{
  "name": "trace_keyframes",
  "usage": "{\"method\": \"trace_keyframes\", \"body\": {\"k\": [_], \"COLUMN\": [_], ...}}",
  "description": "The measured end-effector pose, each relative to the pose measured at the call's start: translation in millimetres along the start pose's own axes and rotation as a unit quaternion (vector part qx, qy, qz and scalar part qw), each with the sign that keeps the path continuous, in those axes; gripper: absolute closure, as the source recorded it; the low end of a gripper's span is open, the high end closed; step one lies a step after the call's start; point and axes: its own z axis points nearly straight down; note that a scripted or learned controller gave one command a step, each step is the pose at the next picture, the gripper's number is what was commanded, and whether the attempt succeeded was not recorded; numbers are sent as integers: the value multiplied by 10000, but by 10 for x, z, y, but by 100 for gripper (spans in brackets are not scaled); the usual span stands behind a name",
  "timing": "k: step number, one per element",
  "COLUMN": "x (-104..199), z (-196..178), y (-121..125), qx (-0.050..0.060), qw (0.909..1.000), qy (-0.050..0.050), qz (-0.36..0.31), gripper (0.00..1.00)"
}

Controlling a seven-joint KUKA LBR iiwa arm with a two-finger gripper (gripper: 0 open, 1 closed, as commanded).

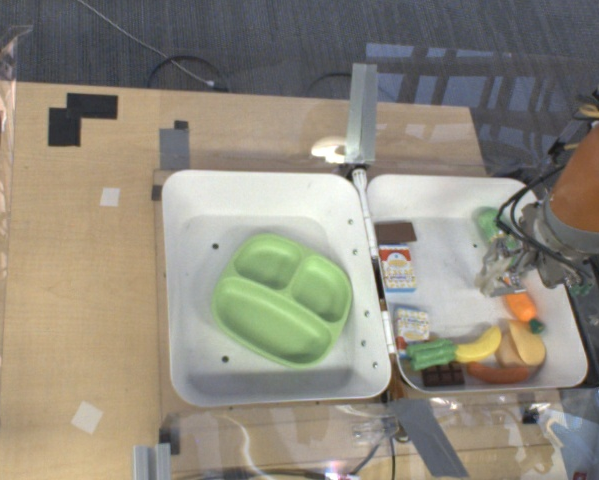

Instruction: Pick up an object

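The right bin (449,218) holds small toy foods and boxes: a brown block (395,233), a small printed carton (398,268), a second little carton (412,323), a green piece (429,353), a banana (479,346), a dark chocolate piece (442,375), a tan slice (526,346), a red piece (494,373), an orange carrot (522,307) and a green item (488,221). My gripper (501,277) hangs low at the bin's right side, just above and left of the carrot. The arm's orange band (589,183) rises to the right.
The left bin (194,208) carries a green divided plate (282,298) in its middle. A metal post (362,113) stands behind the seam between the bins. Black cables cross near the arm's wrist. Wooden bench surface extends to the left.
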Motion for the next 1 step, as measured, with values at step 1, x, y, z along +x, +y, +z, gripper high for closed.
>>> {"method": "trace_keyframes", "body": {"k": [1], "x": [-804], "z": [-1612], "y": [92], "qx": [-15], "qw": [9983], "qy": [30], "qz": [587], "gripper": [100]}}
